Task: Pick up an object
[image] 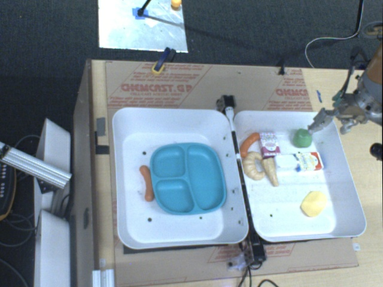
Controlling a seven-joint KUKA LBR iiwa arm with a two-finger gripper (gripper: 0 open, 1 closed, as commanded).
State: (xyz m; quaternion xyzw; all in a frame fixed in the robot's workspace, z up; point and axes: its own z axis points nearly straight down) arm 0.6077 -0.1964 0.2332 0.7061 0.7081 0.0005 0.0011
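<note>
The right bin (347, 196) holds several small things: a green ball (302, 137), an orange sausage shape (249, 142), a pink and white box (269, 143), a white carton (302, 161), two beige pastry-like pieces (255, 166) and a yellow lump (313, 203). My gripper (333, 124) hangs over that bin's far right edge. It is open with nothing between its fingers. Its left finger (319, 120) points down toward the green ball, just up and right of it.
The left bin (128, 160) carries a blue divided plate (187, 178) and a brown sausage (146, 183) beside the plate's left side. A ridge (234, 154) separates the two bins. Cardboard surrounds them.
</note>
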